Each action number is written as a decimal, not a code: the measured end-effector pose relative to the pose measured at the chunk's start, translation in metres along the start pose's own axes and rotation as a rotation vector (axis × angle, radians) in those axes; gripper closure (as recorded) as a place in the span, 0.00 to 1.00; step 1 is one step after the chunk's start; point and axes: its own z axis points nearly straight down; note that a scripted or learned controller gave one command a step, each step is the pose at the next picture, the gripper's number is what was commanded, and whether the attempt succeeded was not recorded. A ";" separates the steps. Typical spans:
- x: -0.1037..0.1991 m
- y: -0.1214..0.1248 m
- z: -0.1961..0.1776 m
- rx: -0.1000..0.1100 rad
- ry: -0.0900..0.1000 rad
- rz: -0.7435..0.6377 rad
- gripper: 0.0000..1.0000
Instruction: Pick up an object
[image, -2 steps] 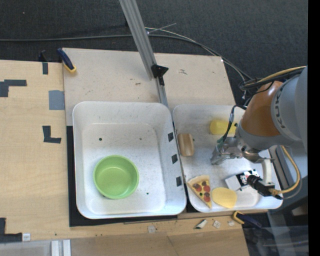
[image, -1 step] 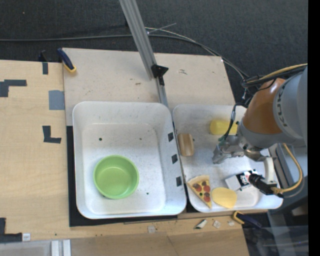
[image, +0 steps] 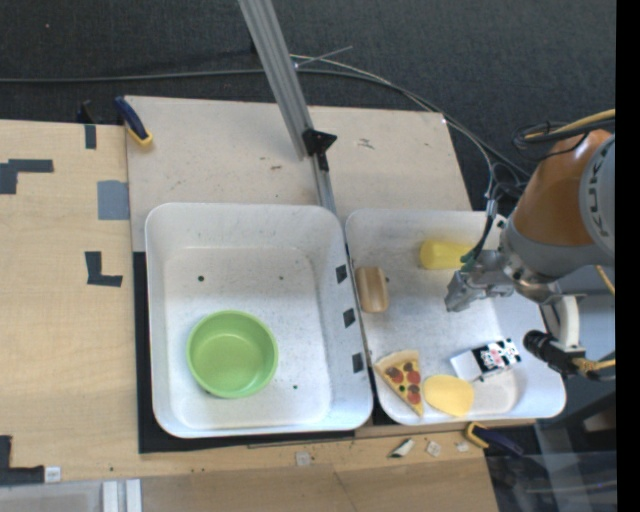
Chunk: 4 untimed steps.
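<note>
- Left bin (image: 165, 300): carries a green bowl (image: 233, 353) toward its near-left corner, upright and well apart from every wall, so free to be taken from above.
- Right bin (image: 400, 225): holds the remaining candidates for the pick, most of them pushed out to the edges.
- Against its left wall, a tan bread-like block (image: 372, 288), lying lengthwise along that wall.
- At the near-left corner, a pizza slice (image: 402, 379), touching or just beside a flat yellow piece (image: 448, 394) along the near edge.
- Toward the far edge, a yellow object (image: 440, 254), partly hidden behind the wrist; probably the target, being nearest.
- Over the bin's middle right, the gripper (image: 462, 298), pointing down at bare floor just near of that yellow object; cannot tell whether spread or closed, and nothing seen held.
- By the near-right corner, a small black-and-white carton (image: 486, 358), apart from the gripper.
</note>
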 end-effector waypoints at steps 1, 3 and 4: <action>-0.009 0.006 -0.058 -0.004 -0.001 -0.001 1.00; -0.012 0.004 -0.120 0.001 -0.002 -0.002 1.00; 0.050 0.015 -0.112 0.005 0.002 -0.007 1.00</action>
